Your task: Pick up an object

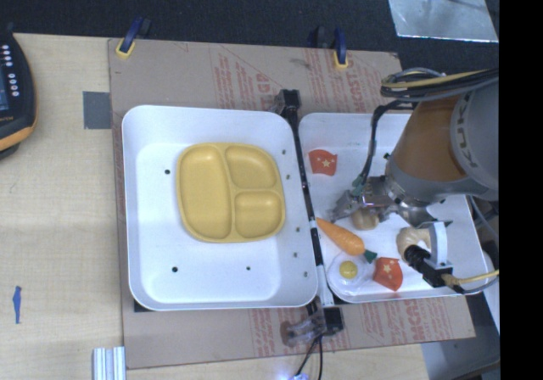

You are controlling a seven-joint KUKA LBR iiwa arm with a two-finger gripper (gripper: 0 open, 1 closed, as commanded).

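Note:
The arm reaches in from the right, and its gripper (363, 203) is low over the middle of the right bin (339, 134). A small tan object (366, 220) lies right under the gripper's tip, partly covered by it. An orange carrot (341, 237) lies just in front and to the left of it, against the bin's left wall. A red piece (321, 162) sits further back in the same bin. Near the front lie a fried-egg toy (348, 269), a red wedge (388, 273) and a pale beige item (412, 240).
The left bin (148, 200) holds a yellow divided plate (229, 191). A black clamp bar (301, 192) runs between the two bins. The arm's cables and a black-and-white fitting (434, 255) hang over the right bin's front right corner.

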